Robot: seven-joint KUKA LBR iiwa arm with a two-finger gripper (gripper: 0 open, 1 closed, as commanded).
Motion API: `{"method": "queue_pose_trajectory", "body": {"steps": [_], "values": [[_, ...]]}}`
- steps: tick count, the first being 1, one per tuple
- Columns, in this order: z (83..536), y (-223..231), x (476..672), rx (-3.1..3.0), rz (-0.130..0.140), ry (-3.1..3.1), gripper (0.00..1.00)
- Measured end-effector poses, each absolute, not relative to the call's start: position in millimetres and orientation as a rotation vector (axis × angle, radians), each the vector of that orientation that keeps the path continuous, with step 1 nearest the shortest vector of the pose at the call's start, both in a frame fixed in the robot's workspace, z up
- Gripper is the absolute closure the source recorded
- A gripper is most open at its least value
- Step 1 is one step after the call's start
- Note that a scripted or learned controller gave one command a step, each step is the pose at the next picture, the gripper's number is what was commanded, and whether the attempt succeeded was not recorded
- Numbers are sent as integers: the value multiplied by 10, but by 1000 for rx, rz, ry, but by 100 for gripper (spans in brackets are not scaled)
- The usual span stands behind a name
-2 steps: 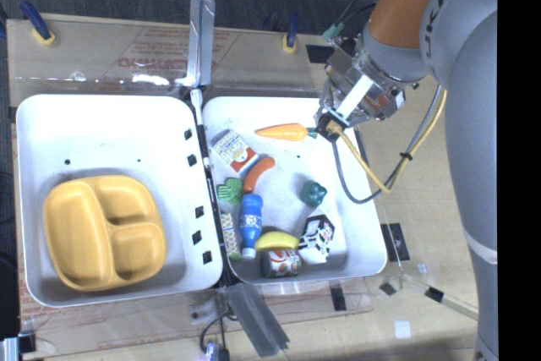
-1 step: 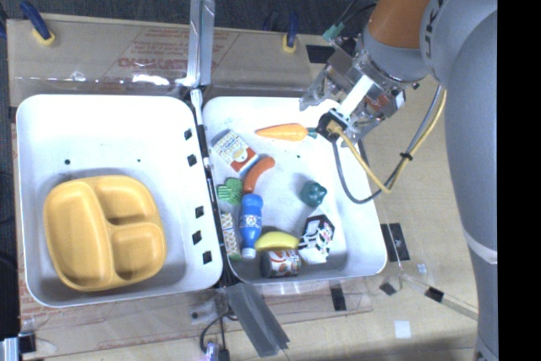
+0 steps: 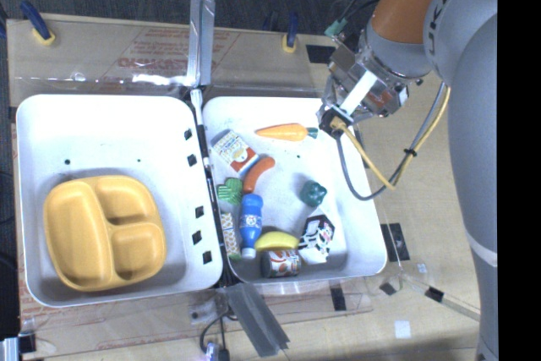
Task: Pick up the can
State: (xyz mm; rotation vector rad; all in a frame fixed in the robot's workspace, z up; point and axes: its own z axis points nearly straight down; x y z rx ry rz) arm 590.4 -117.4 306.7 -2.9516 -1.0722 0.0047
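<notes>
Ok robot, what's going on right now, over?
Gripper up at right bin's far edge, by the carrot. Can lying at near wall, untouched. Banana resting against it, cow-print carton close beside.

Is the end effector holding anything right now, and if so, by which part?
Nothing is seen in the end effector, which hovers above the right white bin's far edge. The small metal can lies at the bin's near wall, apart from it.

Two white bins (image 3: 51, 118) are set side by side on the brown bench (image 3: 254, 46), touching in the middle.
</notes>
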Motion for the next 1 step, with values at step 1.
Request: {"method": "queue_pose_trajectory", "body": {"steps": [1], "values": [[3068, -1174, 5904, -2952, 5, -1073, 0]]}}
